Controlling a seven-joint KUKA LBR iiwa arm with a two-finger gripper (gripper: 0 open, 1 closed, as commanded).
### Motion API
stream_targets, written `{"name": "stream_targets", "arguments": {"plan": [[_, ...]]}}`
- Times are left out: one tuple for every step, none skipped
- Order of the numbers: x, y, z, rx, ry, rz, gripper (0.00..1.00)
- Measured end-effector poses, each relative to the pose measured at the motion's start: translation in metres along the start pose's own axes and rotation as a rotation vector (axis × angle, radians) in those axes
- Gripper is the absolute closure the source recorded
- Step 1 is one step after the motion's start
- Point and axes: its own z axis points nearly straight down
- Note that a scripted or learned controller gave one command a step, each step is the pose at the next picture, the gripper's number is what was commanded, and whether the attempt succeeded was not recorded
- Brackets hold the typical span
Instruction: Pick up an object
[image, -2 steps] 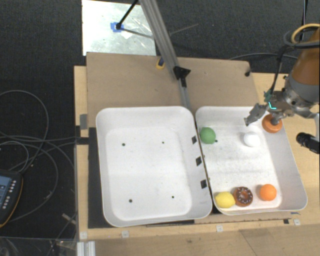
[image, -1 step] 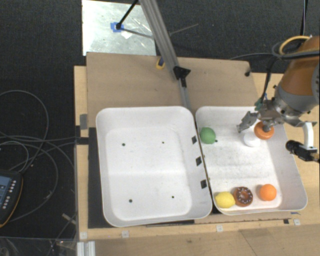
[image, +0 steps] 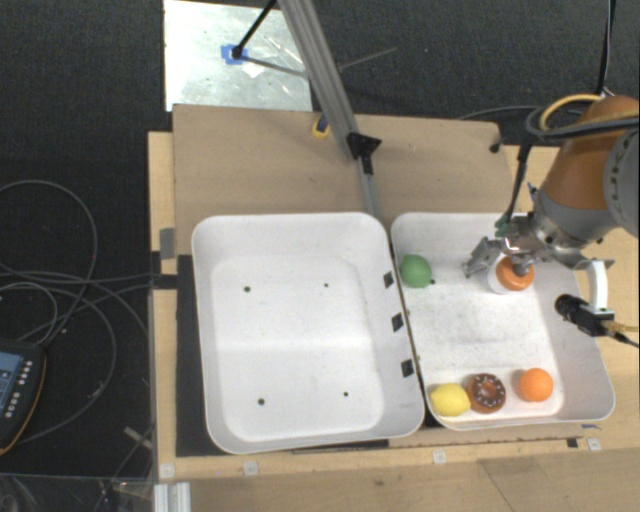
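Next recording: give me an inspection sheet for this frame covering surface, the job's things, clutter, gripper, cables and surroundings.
Surface: brown bench bearing left bin and right bin, side by side.
Job's things: green ball near the right bin's far left; yellow lemon, brown doughnut and orange ball in a row along its near edge; an orange-and-white object under the gripper.
Clutter: nothing seen.
Gripper: gripper low over the orange-and-white object; jaw state unclear.
Cables: loose loops on the dark floor at left.
Surroundings: handheld pendant at left edge; grey pole slanting over the bench.
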Motion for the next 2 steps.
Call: {"name": "stream_targets", "arguments": {"plan": [[-0.0011, 0.0016, 0.0090, -0.008, -0.002, 0.001, 0.00], [-0.0010, 0.0020, 0.0002, -0.009, -0.002, 0.000, 1.00]]}}
